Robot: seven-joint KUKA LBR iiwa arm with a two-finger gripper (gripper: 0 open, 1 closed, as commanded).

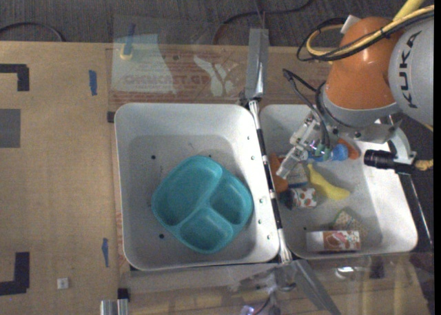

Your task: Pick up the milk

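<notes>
You're seeing the gripper (298,157) hanging over the right bin's (406,227) left side, w/ jaws spread, pinching nothing. Milk (303,197) is sitting just below it, near the bin's left wall, beside a banana (328,185).

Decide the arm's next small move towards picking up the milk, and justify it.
Probably ease the gripper down onto the small carton, likely the milk. The carton sits just past the gripper in the right bin, beside the yellow banana, and is not yet held.

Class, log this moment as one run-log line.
gripper: above right bin | milk: lying near front wall, untouched | teal plate: left bin
</notes>
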